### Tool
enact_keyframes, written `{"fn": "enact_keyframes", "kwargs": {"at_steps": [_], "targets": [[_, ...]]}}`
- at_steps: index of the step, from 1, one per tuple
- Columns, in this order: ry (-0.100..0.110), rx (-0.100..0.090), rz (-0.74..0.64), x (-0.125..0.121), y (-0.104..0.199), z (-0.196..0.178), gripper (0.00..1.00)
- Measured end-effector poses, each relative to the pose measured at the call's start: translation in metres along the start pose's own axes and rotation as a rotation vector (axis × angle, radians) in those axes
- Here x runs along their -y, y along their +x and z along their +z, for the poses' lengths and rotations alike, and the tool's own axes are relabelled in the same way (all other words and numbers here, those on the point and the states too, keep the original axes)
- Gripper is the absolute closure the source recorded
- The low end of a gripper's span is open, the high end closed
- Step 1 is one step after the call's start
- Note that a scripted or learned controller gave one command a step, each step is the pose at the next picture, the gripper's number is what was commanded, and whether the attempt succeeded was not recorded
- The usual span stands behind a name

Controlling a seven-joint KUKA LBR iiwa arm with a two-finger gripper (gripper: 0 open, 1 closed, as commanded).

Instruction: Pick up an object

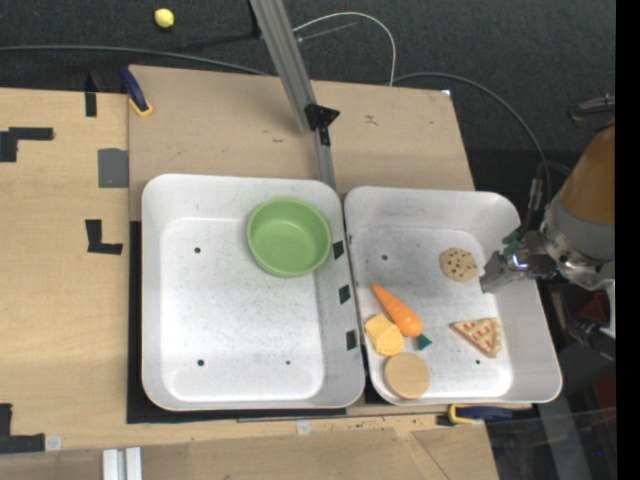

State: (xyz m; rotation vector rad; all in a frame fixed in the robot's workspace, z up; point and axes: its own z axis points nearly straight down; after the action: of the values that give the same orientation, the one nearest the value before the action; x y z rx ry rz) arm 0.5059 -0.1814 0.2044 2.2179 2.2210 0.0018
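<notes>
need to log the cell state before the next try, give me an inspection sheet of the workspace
surface: two white bins, left bin, right bin, on a wooden bench
job's things: cookie, carrot, pizza slice, yellow piece, tan disc in right bin; green bowl in left bin
clutter: yellow ball on the floor
grippers: gripper at right bin's right rim, beside the cookie
cables: white cable; dark cable
surroundings: metal pole

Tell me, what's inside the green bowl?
The green bowl in the left bin looks empty; its smooth green bottom shows. Whatever lies under the bowl is covered.
</notes>
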Motion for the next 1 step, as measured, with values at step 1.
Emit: {"fn": "enact_keyframes", "kwargs": {"at_steps": [1], "targets": [[-0.002, 0.001, -0.001, -0.0083, -0.0022, -0.0601, 1.0]]}}
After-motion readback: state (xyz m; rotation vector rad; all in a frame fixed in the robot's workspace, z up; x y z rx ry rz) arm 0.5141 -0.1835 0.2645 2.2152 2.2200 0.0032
